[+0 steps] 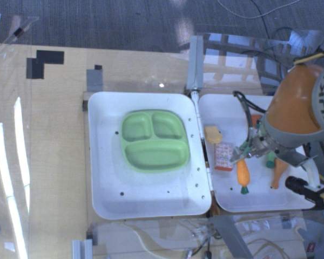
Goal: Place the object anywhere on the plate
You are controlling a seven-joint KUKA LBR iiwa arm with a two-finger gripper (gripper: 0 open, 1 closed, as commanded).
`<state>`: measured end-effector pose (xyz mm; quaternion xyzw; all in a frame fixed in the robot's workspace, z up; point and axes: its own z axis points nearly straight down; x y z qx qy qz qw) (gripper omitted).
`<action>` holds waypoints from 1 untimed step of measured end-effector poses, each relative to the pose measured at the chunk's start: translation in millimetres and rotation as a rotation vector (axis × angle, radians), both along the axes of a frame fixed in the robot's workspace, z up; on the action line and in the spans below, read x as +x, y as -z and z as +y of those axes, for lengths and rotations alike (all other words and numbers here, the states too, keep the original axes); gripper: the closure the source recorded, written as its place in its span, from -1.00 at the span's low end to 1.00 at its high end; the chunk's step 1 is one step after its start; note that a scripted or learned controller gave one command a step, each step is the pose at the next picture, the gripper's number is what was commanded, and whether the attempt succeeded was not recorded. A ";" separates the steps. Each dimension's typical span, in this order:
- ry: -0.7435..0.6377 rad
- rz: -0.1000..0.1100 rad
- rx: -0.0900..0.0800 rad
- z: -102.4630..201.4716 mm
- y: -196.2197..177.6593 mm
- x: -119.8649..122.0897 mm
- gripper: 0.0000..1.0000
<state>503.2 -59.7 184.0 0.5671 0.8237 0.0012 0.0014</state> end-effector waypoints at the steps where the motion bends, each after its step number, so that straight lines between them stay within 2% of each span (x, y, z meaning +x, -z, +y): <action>1: -0.197 0.002 -0.001 50.5 0.6 93.5 1.00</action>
